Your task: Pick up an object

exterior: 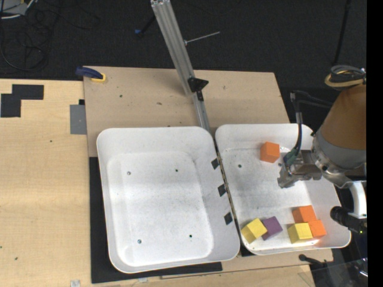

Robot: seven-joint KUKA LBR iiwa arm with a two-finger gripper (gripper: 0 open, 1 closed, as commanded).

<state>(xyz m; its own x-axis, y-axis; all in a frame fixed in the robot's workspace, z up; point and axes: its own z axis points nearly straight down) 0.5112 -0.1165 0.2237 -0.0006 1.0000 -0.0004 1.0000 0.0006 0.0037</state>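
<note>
i see the pale wooden worktop (42,178) spread across the scene, with the two shallow white plastic bins side by side on it. the left white bin (158,202) has a speckled floor. the right white bin (251,184) holds all the blocks. the grey arm with its orange band (347,124) reaches in from the right, over the right bin's far right side. a slanted grey aluminium rail (176,46) runs from the dark floor at the top down to the seam between the two bins.

the jaws (290,175) hang over the middle-right of the right bin; i cannot tell from here whether they are apart or together, and i see no block between them. the orange foam cube (270,152) sits just up and left of them, near but apart. along the near edge of the right bin i make out a yellow foam cube (254,229) touching a purple foam cube (272,225), then, a little to the right, a second yellow cube (300,232) pressed against two more orange cubes (311,220).
</note>
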